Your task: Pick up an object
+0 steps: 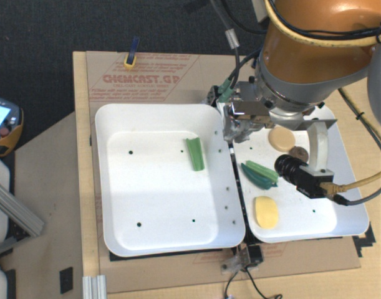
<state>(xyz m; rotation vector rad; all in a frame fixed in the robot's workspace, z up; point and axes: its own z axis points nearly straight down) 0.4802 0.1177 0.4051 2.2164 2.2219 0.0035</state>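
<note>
Two white bins (115,123) lay side by side, and the claw (239,129) stood low over the near-left corner of the right-hand bin (340,220), close to the dividing rims. Whether it gripped anything could not be told, since the wrist hid it. The nearest candidate, a dark green piece (260,173), lay just below and right of the claw, its long axis slanting down-right; a yellow lump (266,212) lay farther below, a light green stick (195,154) to the left.

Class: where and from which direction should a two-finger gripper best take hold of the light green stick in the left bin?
Probably across the middle of the light green stick, coming straight down. It lies flat and alone on the left bin floor, long and narrow, so fingers closing across its short width have room on both sides.
</note>
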